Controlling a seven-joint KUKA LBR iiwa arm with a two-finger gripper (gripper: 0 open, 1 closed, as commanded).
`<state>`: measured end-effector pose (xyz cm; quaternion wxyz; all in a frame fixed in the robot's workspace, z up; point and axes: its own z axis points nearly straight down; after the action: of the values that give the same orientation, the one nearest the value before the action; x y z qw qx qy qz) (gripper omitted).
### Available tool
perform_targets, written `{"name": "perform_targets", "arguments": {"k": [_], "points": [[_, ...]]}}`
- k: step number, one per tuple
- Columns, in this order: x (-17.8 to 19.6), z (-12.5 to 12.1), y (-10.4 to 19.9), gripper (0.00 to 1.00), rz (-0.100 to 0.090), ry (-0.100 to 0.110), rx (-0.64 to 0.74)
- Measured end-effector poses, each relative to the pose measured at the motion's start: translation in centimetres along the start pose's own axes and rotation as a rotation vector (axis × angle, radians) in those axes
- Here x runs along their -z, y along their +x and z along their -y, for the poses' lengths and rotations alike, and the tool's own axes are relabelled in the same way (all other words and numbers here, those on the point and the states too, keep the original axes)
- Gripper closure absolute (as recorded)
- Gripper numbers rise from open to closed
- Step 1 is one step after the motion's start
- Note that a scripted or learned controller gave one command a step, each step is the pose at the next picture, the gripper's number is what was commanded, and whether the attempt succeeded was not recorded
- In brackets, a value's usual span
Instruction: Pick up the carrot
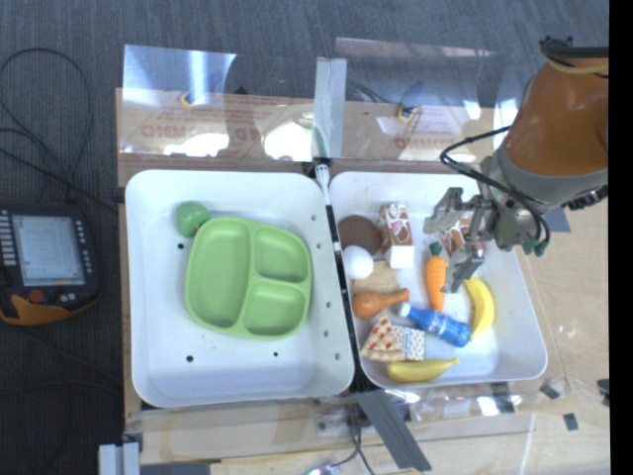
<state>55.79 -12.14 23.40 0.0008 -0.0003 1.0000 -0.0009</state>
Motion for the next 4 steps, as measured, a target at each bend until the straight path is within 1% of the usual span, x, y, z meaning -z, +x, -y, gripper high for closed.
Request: {"name": "perform_targets", "arguments": {"k": [1,2,3,4], "points": [[-12.1,3.5,-1.9,0.00,0.008,0.003,0.015],[-14.3,0.6,-2.4,0.00,0.010,0.002,-0.020],[-13.1,0.5,-2.7,1.00,0.019,0.006,-0.019],[-4.8,-4.4,2.0,1.00,0.005,-0.002,0.409]]}}
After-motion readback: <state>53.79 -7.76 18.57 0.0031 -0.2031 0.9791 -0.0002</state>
